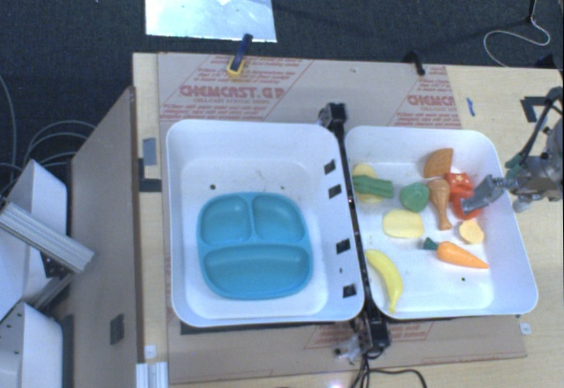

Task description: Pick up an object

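Arm (539, 167) reaching from right | gripper (482, 194) low over right bin (511, 289) | opening unclear

Bins (264, 135) glossy white plastic; blue tray (254, 245) smooth matt plastic; bench (291, 86) matt cardboard.

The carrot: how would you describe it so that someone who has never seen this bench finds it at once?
Look in the right bin, the one full of toy food. Along its near side, right of the banana, lies the carrot. It is the only pointed orange piece with a green stub.
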### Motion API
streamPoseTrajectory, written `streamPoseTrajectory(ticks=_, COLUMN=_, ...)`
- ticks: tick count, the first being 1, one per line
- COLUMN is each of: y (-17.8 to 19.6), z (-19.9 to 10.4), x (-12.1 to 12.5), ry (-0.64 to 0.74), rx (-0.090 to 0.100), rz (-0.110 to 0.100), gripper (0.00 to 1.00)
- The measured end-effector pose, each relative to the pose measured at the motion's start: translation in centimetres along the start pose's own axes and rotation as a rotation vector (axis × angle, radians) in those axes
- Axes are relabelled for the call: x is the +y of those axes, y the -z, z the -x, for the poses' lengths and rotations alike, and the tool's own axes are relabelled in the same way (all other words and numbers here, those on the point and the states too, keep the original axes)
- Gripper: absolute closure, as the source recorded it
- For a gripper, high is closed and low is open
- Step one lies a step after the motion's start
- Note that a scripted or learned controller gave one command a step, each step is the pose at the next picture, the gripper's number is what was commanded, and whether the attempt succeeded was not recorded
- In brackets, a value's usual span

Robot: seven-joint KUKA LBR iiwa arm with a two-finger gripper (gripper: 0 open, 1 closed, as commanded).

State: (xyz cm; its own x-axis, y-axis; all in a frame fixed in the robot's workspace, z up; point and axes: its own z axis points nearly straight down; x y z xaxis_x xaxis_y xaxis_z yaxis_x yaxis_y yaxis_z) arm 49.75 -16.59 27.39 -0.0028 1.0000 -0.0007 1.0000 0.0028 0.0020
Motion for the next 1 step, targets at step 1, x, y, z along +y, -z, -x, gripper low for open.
streamPoseTrajectory(ticks=1, y=-19.40, z=-5.69, x=-1.09, ry=0.001, rx=0.001, rz=0.001, gripper=0.00)
